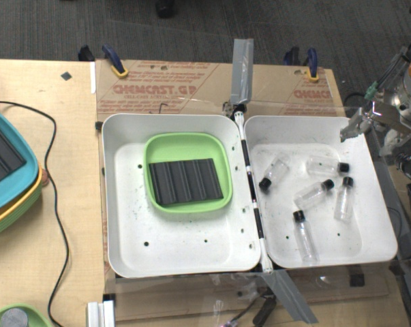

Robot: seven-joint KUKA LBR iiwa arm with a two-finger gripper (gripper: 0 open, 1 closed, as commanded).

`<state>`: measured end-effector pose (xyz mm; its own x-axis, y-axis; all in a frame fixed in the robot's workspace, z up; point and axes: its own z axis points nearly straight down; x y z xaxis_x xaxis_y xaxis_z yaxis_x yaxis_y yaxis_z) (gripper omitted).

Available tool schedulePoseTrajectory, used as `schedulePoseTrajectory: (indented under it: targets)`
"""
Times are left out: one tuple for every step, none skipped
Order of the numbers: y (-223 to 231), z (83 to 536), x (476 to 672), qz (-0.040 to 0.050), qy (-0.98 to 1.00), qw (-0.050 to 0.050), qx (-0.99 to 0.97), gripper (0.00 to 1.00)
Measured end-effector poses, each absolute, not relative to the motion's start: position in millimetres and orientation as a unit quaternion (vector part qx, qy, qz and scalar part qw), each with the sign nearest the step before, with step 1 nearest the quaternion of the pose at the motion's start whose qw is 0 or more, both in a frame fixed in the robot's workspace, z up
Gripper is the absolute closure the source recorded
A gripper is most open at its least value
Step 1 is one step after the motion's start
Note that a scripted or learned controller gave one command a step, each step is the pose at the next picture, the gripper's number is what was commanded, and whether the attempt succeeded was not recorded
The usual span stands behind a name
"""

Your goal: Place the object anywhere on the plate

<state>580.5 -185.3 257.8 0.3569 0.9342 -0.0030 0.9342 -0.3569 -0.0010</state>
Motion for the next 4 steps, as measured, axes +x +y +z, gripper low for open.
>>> schedulePoseTrajectory:
  targets:
    - [-186.0,276.8,560.8,-0.0021,0.479,0.000,0.878,0.00]
    - [-201.5,271.3,552.5,-0.0025,0.397,-0.001,0.918,0.00]
    - [-201.9,284.1,536.4,-0.0026,0.333,-0.001,0.943,0.00]
    - [-180.9,286.0,516.5,-0.0030,0.248,-0.001,0.969,0.00]
